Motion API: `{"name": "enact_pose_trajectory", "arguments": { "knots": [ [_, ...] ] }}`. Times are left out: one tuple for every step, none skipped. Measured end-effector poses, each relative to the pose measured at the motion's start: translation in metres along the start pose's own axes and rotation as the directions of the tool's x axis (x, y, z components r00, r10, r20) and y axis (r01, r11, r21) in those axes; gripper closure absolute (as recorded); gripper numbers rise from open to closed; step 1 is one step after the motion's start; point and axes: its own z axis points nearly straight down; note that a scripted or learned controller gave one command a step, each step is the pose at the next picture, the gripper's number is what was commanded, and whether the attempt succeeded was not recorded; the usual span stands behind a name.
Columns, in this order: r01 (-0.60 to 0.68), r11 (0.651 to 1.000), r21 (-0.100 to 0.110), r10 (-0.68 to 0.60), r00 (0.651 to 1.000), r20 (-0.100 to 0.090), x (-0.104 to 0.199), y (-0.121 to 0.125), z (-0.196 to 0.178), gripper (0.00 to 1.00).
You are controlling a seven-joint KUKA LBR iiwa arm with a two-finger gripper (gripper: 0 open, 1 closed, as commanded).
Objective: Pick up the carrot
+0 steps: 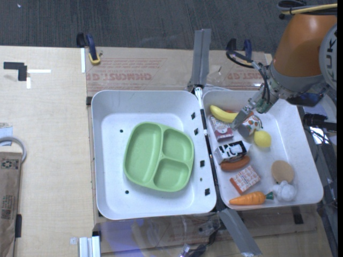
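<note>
The cardboard sheet (140, 68) behind the bins bears red print, upside down from this angle, reading "CHEMCAST GP"; the arm (328, 52) shows the letters "KU" at the right edge; print on the small packets is too small to read.

Arm (305, 42): large rounded orange band above the wrist, grey collar beneath. White link segment at far right bears partial dark lettering. Wrist tapers to a slim grey-black gripper (245, 116). Dark cables run alongside the wrist.
</note>
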Motion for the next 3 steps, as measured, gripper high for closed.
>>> {"name": "enact_pose_trajectory", "arguments": {
  "knots": [
    [-0.370, 0.929, 0.003, 0.370, 0.929, -0.001, 0.041, -0.063, -0.054, 0.00],
    [-0.268, 0.963, 0.003, 0.268, 0.963, -0.001, 0.047, -0.021, -0.042, 0.00],
    [-0.245, 0.970, 0.004, 0.245, 0.970, -0.003, 0.074, -0.107, 0.003, 0.00]
  ]
}}
